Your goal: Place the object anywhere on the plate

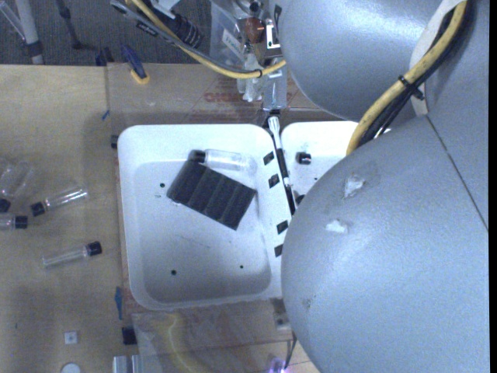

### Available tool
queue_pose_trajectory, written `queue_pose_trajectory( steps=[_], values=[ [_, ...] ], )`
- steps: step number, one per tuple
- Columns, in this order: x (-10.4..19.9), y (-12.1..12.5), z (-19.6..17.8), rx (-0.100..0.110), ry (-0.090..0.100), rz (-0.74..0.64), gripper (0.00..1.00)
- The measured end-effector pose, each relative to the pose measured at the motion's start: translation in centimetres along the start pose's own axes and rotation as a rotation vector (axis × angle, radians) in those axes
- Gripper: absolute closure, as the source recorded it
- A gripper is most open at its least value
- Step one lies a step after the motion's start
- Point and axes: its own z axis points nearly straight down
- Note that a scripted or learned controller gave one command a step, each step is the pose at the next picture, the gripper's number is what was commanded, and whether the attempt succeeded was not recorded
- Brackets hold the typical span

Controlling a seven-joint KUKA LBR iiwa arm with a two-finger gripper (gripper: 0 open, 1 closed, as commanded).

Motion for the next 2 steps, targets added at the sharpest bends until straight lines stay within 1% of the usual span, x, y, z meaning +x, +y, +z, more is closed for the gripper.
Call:
queue_pose_trajectory(
  steps=[1, 2],
  values=[
    [3.1, 0.6, 3.7, 0.0, 0.0, -0.001, 1.0],
    [-6.3, -0.4, 6.9, 0.001, -0.009, -0.244, 1.0]
  ],
)
